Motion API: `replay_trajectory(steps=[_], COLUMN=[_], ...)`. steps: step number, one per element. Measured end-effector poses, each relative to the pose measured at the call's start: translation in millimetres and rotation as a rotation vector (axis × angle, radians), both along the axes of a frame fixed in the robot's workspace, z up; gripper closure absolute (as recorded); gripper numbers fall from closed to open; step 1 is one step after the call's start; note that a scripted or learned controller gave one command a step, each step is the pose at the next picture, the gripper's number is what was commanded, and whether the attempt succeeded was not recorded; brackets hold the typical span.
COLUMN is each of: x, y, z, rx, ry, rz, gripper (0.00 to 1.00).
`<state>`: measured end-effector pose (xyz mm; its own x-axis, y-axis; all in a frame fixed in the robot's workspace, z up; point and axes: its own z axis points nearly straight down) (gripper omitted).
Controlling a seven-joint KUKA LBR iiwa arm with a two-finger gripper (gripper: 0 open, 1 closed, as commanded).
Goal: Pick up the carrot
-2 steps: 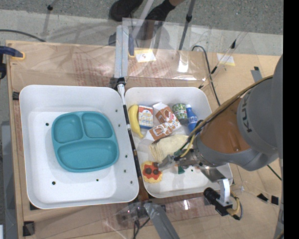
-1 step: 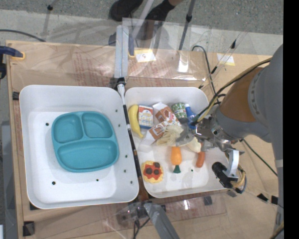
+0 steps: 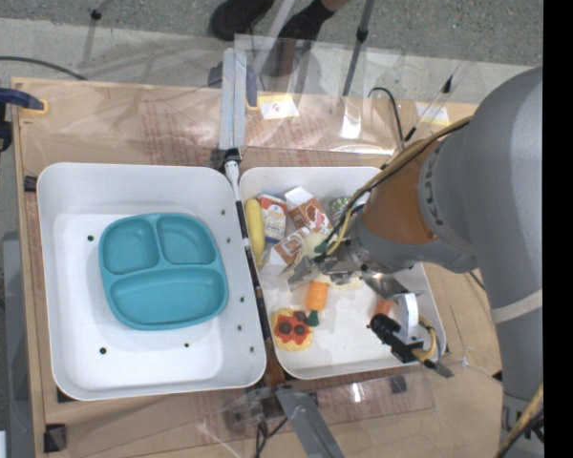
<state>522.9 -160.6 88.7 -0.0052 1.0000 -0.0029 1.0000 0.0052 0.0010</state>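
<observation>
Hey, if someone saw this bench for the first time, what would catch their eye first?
Probably the big grey arm reaching in from the right over the right bin, its gripper just above the small orange carrot. Next, the turquoise divided plate alone in the left bin.

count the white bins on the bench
2. One white bin sits on the camera view's left and holds a blue divided plate. The other white bin is beside it on the right, holding the carrot and other toy food.
</observation>
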Motion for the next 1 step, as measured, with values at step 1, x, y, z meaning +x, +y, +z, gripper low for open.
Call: replay_trajectory(steps=[1], x=[-0.1], y=[-3.5], z=[11.2], rx=[-0.004], ry=[-0.001], rz=[-0.001], gripper=[1.00])
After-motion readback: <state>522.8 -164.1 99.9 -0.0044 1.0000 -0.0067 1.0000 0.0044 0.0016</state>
